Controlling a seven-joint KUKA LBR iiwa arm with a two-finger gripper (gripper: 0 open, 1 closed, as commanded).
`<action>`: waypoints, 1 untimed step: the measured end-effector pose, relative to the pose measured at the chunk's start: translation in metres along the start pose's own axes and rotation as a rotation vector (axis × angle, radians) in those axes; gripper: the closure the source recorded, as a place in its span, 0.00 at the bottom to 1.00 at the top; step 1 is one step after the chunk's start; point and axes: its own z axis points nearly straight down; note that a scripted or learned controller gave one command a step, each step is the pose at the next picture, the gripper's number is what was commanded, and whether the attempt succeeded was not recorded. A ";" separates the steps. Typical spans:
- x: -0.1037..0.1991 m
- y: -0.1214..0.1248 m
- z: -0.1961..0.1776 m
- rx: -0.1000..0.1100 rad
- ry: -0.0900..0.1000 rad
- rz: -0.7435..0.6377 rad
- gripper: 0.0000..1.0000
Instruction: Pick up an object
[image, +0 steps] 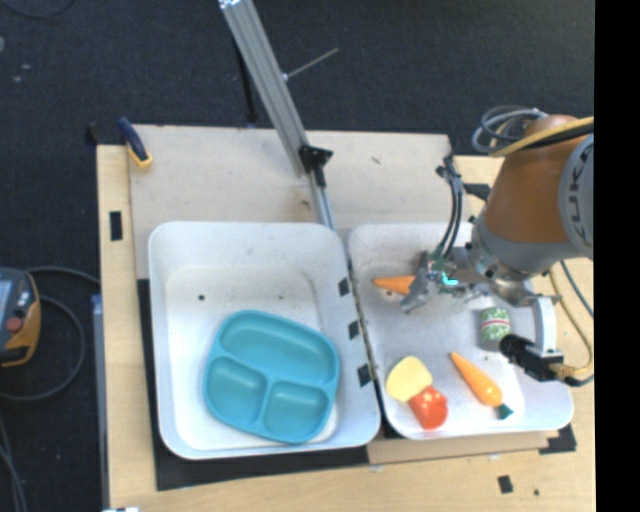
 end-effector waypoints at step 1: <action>0.000 0.001 -0.001 -0.002 0.000 0.000 0.00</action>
